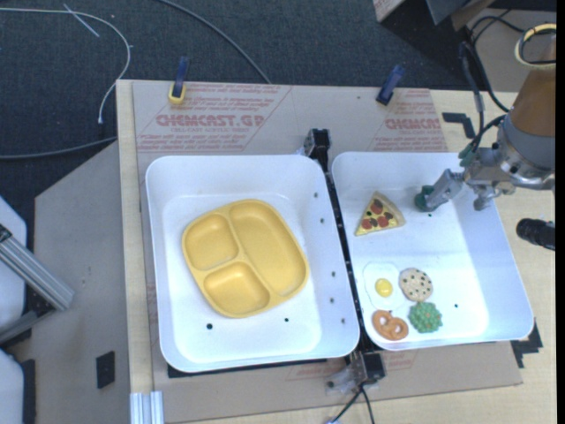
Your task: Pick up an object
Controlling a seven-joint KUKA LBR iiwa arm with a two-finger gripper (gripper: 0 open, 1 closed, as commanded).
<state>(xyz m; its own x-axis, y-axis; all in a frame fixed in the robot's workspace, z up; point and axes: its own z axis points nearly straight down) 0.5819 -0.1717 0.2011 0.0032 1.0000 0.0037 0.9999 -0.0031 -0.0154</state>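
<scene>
- Left bin [168,193]: holds a yellow divided plate [244,256], three compartments, lying flat near the middle.
- Right bin [494,272]: toy food in it.
- Arm [538,113]: reaches in from the right, over the right bin's far right corner.
- Gripper [430,198]: low over the bin's far half, just right of the pizza slice [380,214]; finger spread cannot be judged.
- Near left corner, close together: fried egg [381,283], cookie [415,283], broccoli [425,317], pretzel [389,325].
</scene>
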